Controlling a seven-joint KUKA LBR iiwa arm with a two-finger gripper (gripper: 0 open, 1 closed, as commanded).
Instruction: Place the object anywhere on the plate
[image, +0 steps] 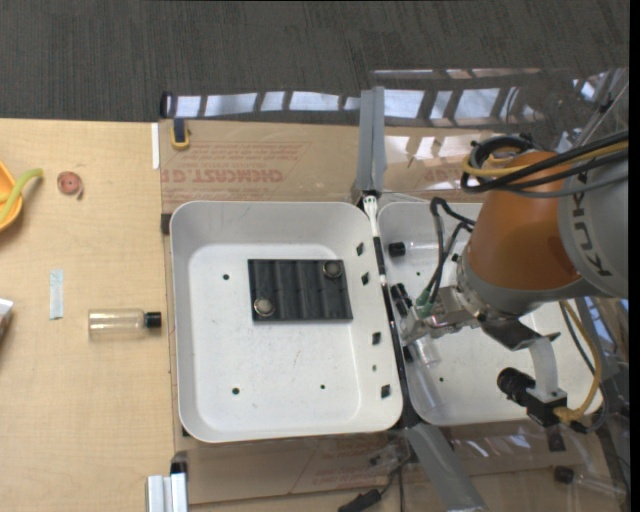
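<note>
Step in hand: the arm (525, 240) is reaching down into the right bin (470, 400), close to the wall it shares with the left bin (200, 330); I judge it is working at picking up the object, with the carry across not yet begun.
Tool: the tool (425, 335) is sitting low under the orange band, over the right bin's left side; whether it is wide, narrow or holding anything I cannot tell, as the wrist is hiding it.
Object: a small clear piece seems to be lying just under the tool; too blurred to name, and no grasp is showing.
Plate: the dark ribbed plate (300, 290) is lying flat in the upper middle of the left bin, with a round metal piece (263, 307) at its lower left corner and another (333, 269) at its upper right.
Doing it well: the lift is needing to clear the two bin walls before the crossing; the plate's bare middle ribs look the safest landing spot, away from the two round pieces.
Surface: the white bins are resting on brown cardboard (260, 165); the wooden counter (80, 400) is running off to the left.
Room: a clear vial with a black cap (122, 321) is lying on the counter, well apart from the bins; dark carpet is showing beyond.
</note>
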